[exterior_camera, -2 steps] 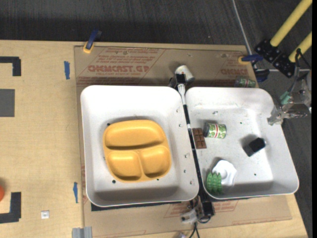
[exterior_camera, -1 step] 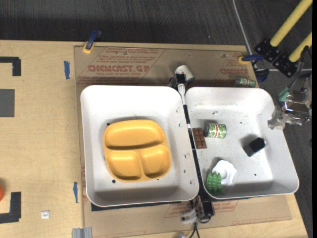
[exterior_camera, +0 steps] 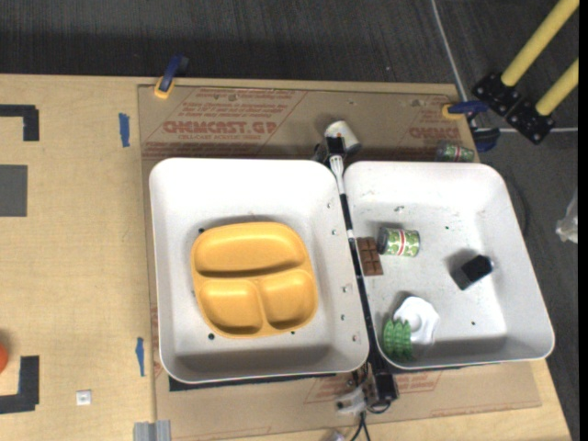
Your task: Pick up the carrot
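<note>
In the left bin (exterior_camera: 175, 200) I see a yellow divided tray (exterior_camera: 253, 278). The right bin (exterior_camera: 478, 191) holds a green can (exterior_camera: 400, 242), a black block (exterior_camera: 473, 270) and a white-and-green toy (exterior_camera: 409, 324). Which one is the carrot, I cannot tell.

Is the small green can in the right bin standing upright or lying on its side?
Lying on its side. The green can shows its long labelled wall from above, stretched across the right bin floor, with no round top facing the camera.

Yellow tray (exterior_camera: 253, 276) fills left bin's middle; right bin (exterior_camera: 478, 191) open at back, clutter nr front.
</note>
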Controlling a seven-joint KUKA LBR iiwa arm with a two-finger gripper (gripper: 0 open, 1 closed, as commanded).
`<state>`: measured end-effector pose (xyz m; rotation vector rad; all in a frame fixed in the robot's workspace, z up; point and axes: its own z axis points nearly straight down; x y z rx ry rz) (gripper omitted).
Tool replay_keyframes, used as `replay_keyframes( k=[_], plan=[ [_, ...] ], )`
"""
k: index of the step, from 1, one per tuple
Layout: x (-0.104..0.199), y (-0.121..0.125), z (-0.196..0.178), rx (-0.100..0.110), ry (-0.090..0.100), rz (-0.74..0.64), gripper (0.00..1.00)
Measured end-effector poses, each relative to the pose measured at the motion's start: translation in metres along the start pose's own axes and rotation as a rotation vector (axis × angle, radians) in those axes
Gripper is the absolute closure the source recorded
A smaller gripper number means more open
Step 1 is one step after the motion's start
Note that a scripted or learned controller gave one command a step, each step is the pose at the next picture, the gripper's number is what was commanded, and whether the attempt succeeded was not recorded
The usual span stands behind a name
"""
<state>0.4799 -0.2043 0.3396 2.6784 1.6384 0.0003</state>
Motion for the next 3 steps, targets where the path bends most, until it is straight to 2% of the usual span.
replay_keyframes(
  k=[1,2,3],
  plan=[
    [0.036,-0.019,0.086,0.006,0.001,0.338,1.0],
    [0.072,-0.023,0.025,0.002,0.0,0.607,1.0],
    [0.091,-0.047,0.103,0.006,-0.001,0.805,1.0]
  ],
)
